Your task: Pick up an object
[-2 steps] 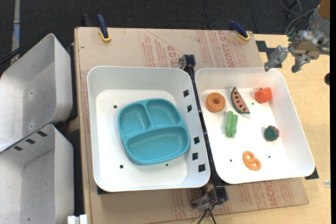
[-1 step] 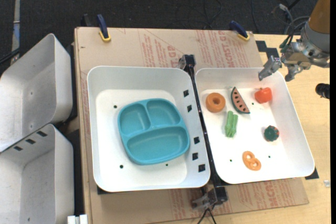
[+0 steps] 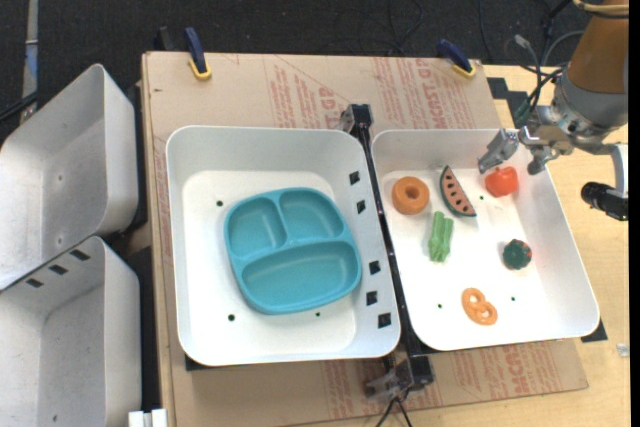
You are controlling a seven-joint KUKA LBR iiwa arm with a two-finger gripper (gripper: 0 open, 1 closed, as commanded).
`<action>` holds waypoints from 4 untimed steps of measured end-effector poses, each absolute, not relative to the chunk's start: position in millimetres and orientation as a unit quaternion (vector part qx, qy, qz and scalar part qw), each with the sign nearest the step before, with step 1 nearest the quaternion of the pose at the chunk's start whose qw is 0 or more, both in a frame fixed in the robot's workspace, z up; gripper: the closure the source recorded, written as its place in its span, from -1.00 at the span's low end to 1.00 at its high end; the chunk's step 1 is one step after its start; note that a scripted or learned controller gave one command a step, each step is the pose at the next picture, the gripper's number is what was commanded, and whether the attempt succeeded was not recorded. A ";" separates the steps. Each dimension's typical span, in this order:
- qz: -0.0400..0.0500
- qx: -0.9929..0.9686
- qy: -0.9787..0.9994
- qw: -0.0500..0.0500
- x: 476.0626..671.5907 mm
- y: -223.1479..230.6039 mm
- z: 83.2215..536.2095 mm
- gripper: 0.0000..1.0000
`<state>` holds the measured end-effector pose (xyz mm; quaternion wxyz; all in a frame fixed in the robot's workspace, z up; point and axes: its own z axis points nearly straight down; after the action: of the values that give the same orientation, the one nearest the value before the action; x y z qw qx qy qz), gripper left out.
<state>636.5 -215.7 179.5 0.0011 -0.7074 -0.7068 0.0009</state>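
Pincer [image 3: 521,152] spread open above glossy red round object [image 3: 502,181], possibly tomato, in right bin [image 3: 560,315].

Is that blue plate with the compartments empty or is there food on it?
Empty. The blue divided plate lies flat in the left bin, its three compartments bare; the toy foods all lie in the right bin.

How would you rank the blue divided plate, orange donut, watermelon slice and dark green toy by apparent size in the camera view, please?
1. Blue divided plate
2. Watermelon slice and orange donut: too alike to rank
3. Dark green toy
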 end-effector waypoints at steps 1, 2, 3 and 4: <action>0.001 -0.706 -0.708 0.002 639.0 -212.8 116.0 -1.00; -0.001 -0.706 -0.708 -0.002 641.3 -213.4 131.5 1.00; -0.002 -0.706 -0.708 -0.003 642.8 -202.9 184.5 1.00; -0.002 -0.706 -0.708 -0.004 642.7 -205.0 248.9 1.00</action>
<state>642.7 -205.0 248.9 -0.0039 -0.7060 -0.7082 -0.0018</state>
